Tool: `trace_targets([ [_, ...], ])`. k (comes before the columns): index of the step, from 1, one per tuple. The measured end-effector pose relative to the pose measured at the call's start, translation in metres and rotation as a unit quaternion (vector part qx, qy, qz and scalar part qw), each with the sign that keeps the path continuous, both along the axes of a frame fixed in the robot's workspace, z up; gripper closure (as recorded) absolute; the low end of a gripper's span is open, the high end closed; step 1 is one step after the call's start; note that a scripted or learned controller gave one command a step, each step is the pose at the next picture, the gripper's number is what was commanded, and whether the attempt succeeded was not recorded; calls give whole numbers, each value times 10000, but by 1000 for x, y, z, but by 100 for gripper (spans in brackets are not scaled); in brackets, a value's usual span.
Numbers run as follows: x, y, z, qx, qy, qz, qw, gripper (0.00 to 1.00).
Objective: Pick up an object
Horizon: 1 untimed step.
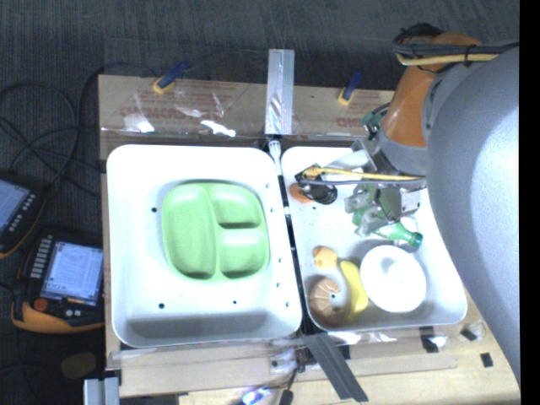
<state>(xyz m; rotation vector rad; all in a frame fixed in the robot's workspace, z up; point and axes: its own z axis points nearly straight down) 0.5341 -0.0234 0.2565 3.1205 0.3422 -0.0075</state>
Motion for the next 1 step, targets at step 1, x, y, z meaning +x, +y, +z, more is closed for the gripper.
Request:
trace_targets([
  [1, 0, 0, 8, -6, 29, 28, 10000, 100],
])
